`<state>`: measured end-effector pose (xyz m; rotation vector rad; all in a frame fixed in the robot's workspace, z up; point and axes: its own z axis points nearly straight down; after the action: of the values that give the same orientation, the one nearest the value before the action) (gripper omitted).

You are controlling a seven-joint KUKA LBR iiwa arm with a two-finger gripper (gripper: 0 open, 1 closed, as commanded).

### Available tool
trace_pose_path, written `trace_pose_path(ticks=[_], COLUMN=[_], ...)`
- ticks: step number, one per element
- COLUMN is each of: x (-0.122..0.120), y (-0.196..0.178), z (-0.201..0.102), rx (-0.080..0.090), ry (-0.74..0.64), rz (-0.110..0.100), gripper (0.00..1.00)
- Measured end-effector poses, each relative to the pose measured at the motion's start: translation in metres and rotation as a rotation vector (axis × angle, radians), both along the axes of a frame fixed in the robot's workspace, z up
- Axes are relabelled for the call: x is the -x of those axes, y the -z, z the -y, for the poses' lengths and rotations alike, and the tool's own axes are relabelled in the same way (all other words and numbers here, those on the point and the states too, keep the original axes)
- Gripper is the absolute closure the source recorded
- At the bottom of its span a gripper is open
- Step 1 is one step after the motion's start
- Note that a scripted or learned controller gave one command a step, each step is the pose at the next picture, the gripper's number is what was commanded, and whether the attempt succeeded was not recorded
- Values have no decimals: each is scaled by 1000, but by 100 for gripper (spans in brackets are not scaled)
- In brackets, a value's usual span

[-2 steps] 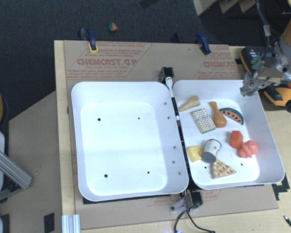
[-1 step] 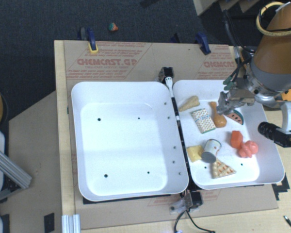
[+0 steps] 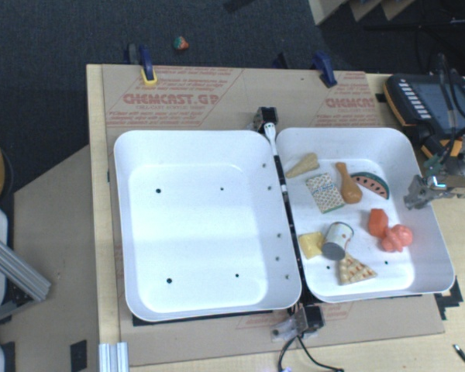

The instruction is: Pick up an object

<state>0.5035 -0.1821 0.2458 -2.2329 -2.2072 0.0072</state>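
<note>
The gripper [image 3: 423,192] hung at the right rim of the right bin [image 3: 430,242], whether spread or pinched I couldn't tell, the red pepper [image 3: 378,222] lying nearby

Left bin [image 3: 139,231]: smooth white plastic, slight sheen. Right bin [image 3: 426,266]: same white plastic. Bench board [image 3: 217,91]: matt brown surface like cardboard or paper-faced sheet, printed in red. Floor [image 3: 62,22]: dark, rough, carpet-like. Can [image 3: 337,240]: grey metal look, dull shine. Toy foods [image 3: 387,231]: smooth plastic, mostly matt. Gripper [image 3: 426,188]: grey metal look, fingers not discernible. Clamps [image 3: 147,64]: blue and yellow plastic.
</note>
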Motion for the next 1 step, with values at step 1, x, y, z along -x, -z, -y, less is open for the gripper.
trace_pose_path(ticks=[1], x=[27], y=[89], z=[-7], rx=[-5], ry=[-10], rz=[-5], gripper=[100])
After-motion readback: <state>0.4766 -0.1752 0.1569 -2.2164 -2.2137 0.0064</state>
